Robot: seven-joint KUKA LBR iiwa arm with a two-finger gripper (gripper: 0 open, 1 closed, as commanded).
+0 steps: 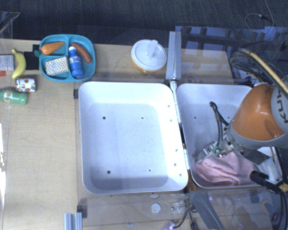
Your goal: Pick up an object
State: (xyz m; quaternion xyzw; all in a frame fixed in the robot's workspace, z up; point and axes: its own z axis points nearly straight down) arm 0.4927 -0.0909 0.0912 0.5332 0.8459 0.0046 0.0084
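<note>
While arm (259, 116) bends low, tool (217, 151) touches pink cloth (223, 170).

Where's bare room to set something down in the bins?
The left bin has bare floor wall to wall. In the right bin, only the back part toward the divider looks free. Its front is crowded: the pink cloth lies there with the arm and gripper over it.

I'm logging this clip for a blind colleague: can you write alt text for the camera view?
A grey and orange robot arm reaches into the right white bin, its gripper low over a crumpled pink cloth at the bin's near edge. The left white bin sits beside it, with a blue divided tray of toy food, a banana and a lidded cup on the bench beyond.
</note>
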